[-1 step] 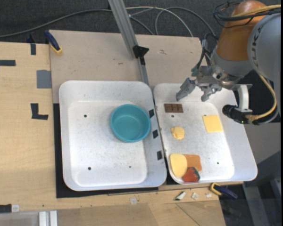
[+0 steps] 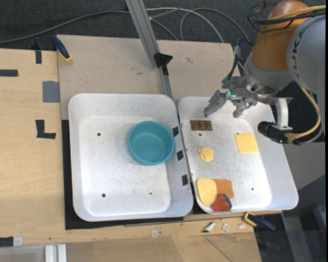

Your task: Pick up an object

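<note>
The grey two-finger gripper [image 2: 226, 107] hangs with fingers spread wide and nothing between them, just beyond the flat brown chocolate-like rectangular block [image 2: 201, 125].

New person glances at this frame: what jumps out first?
Probably the teal bowl, alone in the left bin. Next, the grey and orange arm at upper right, its gripper open over the far edge of the right bin. Below it lie a brown chocolate bar, yellow pieces and something red near the front.

Bare floor separates yellow square [image 2: 246, 143] from chocolate bar [image 2: 201, 125]
</note>
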Motion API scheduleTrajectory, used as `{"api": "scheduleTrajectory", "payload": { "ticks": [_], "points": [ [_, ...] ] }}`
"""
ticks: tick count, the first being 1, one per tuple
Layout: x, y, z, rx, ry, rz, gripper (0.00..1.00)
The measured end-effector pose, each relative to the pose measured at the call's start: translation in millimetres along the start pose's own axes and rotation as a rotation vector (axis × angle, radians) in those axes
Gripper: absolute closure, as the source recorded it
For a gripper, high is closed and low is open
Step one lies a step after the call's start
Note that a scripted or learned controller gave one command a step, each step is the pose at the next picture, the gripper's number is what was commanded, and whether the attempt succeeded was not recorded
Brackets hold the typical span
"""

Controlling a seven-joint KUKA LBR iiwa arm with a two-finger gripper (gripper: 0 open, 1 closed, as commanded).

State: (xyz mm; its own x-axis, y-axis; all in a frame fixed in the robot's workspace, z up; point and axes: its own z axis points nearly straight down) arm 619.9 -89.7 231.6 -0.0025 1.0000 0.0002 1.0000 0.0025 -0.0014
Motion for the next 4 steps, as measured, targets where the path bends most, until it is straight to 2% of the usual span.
{"api": "scheduleTrajectory", "payload": {
  "ticks": [1,3,4],
  "points": [
    [-5.8,-4.7,62.0,0.006,-0.001,0.002,0.0],
    [-9.0,-11.7,143.6,-0.001,-0.002,0.0,0.0],
    [-8.1,-11.3,132.1,-0.002,-0.001,-0.001,1.0]
  ]
}}
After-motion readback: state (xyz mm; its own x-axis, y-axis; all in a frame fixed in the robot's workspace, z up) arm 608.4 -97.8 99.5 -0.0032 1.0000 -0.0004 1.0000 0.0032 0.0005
